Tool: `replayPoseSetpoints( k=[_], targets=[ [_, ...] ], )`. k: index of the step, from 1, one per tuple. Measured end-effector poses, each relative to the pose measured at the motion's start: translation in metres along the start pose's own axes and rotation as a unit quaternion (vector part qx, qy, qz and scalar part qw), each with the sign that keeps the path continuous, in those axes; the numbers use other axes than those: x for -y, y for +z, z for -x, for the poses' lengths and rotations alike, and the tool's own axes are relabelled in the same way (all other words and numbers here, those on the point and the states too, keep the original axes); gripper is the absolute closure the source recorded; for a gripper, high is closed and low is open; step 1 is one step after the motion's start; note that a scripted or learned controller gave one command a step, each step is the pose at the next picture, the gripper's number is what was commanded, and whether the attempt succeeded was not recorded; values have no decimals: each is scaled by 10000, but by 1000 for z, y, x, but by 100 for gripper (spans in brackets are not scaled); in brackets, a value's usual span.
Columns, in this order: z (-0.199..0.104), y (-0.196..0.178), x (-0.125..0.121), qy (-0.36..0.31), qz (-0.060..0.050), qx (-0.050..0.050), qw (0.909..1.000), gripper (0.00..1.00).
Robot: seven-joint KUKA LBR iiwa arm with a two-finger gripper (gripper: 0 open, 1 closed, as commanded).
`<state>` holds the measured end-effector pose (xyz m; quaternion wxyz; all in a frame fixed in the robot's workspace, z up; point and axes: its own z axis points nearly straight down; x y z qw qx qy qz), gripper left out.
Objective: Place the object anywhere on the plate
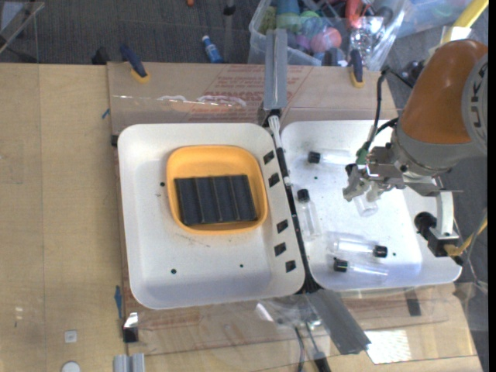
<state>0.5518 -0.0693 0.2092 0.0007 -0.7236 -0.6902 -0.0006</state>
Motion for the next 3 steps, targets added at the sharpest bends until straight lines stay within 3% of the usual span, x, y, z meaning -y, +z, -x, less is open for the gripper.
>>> replayPoseSetpoints(
  k=[1,2,3],
  targets=[
    [-24,-18,-39,-1177,18,13,9931,100],
    [-31,10,-94,-1964,13,15,9805,100],
    [-65,25,-88,-2499,-10,3,9683,100]
  ],
)
